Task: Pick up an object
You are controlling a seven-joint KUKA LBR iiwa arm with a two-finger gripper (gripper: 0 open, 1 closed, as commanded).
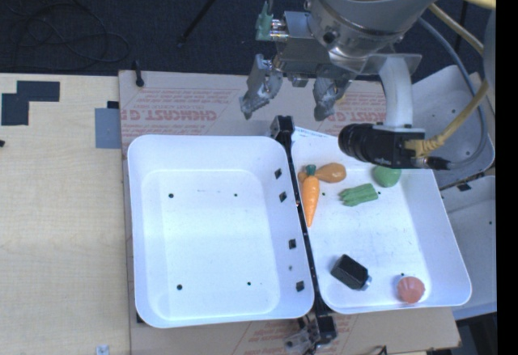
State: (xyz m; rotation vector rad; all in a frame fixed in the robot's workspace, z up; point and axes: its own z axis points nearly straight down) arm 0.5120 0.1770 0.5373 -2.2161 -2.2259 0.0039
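Note:
My gripper (289,104) hangs high above the back rim between the two bins, open, with nothing between its fingers (257,95). In the right bin (437,224) lie an orange carrot (309,196) against the left wall, an orange-brown piece (330,173) beside it, a green pod-shaped piece (358,195), a round green piece (387,176) near the back, a black block (350,272) toward the front, and a pinkish-red ball (410,289) at the front right corner.
The left bin (154,159) stands next to the right one, joined by a black divider (293,192). A black cylinder (376,145) on the arm overhangs the right bin's back edge. Cardboard (194,107) underlies both bins.

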